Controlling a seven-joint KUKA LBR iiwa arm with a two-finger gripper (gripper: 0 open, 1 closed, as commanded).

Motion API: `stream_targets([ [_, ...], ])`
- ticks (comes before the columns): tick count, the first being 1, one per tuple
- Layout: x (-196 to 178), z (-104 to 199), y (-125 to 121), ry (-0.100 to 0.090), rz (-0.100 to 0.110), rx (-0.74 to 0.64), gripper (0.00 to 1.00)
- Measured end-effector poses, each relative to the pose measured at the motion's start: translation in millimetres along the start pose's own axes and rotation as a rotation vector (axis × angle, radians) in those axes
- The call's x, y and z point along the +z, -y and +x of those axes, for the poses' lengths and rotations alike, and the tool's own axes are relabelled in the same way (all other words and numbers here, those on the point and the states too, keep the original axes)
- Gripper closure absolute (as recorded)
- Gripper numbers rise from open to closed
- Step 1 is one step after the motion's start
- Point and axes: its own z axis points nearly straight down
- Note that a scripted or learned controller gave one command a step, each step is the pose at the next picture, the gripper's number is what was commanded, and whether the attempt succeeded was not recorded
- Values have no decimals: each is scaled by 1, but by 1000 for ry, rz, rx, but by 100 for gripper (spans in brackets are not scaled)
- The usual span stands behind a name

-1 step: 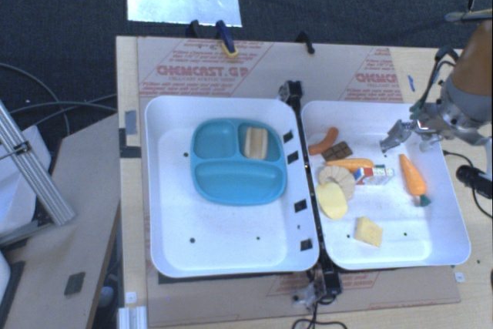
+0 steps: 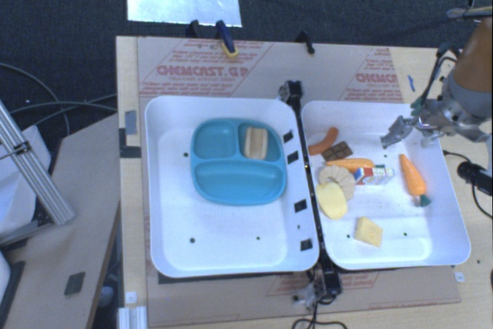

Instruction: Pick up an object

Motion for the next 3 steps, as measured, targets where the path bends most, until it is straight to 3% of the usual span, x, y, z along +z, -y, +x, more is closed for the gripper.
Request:
stream_targets([
  [2,86,-11,4,2,-2,3,0],
  [3,104,-10,3,0,0,1,0],
])
